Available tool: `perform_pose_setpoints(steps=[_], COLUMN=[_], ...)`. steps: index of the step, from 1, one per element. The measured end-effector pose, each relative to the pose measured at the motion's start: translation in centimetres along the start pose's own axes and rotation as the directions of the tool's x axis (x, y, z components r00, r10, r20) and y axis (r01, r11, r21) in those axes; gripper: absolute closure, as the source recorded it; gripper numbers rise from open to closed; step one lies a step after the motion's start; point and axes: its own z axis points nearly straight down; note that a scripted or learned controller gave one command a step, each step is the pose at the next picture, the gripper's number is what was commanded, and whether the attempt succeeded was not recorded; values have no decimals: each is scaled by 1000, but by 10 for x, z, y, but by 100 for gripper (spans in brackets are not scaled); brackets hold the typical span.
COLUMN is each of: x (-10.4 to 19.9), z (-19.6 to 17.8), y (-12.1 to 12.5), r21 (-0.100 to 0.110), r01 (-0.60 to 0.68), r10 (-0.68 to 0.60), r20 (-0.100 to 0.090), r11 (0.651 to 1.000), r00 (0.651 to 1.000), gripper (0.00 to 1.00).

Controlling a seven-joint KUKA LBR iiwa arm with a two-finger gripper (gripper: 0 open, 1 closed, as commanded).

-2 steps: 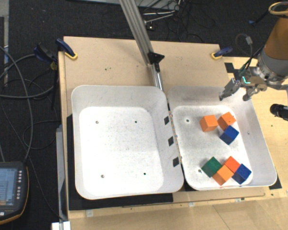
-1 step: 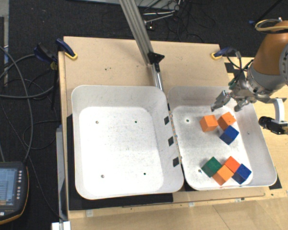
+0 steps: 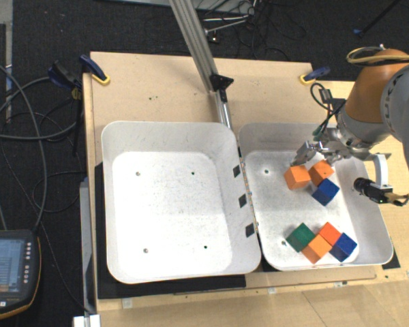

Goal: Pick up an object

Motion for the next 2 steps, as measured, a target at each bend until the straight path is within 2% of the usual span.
perform_pose_setpoints(steps=[1, 2], x=[0, -5], z=[-14, -60], y=[1, 8], r21=[-5, -11], r01=[1, 0], r10=[-1, 0], r20=[2, 3], r11=[1000, 1000], r00=[1000, 1000], gripper=[100, 100])
